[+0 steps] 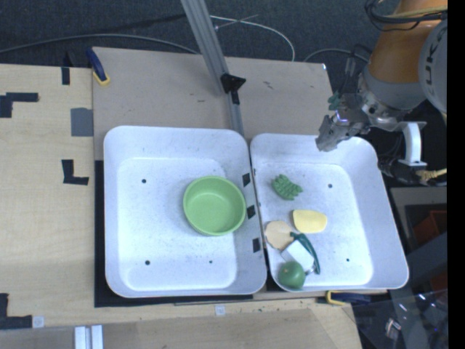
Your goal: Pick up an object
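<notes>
Up at the right bin's (378, 195) far edge, the gripper (333, 135) hangs with nothing visibly held; its spread I cannot tell

My arm (407, 42) runs off the upper right of the frame. My pincer (333, 135) is too blurred to read its fingers. At lower centre right, the small white piece (298, 254) is partly covered by a dark green strip (309, 247)
</notes>
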Robot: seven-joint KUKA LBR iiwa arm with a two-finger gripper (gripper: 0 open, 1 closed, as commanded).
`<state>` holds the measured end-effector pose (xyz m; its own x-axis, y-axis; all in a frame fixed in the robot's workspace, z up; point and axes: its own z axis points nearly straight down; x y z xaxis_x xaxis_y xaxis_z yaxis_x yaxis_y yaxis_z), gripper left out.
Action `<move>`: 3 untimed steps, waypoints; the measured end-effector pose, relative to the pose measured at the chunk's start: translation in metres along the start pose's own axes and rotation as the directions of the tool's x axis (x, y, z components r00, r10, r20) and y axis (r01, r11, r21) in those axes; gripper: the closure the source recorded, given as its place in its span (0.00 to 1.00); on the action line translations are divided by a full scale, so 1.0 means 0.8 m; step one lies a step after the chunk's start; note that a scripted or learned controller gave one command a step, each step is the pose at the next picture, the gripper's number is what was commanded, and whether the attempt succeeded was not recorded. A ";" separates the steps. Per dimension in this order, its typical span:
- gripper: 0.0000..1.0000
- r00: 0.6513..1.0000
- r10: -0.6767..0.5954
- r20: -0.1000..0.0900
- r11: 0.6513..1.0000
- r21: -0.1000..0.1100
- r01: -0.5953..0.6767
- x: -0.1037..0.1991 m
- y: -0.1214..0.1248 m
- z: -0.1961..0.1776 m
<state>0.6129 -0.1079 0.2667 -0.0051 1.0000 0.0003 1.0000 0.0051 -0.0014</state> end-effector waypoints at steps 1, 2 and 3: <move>1.00 1.000 -0.001 -0.001 1.000 0.001 0.001 0.071 -0.009 0.010; 1.00 1.000 0.000 0.000 1.000 0.001 0.000 0.125 -0.004 0.016; 1.00 1.000 -0.001 0.000 1.000 0.002 0.001 0.184 0.003 0.037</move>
<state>0.6147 0.0396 0.2375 -0.0058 1.0000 0.0007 1.0000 0.0058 -0.0038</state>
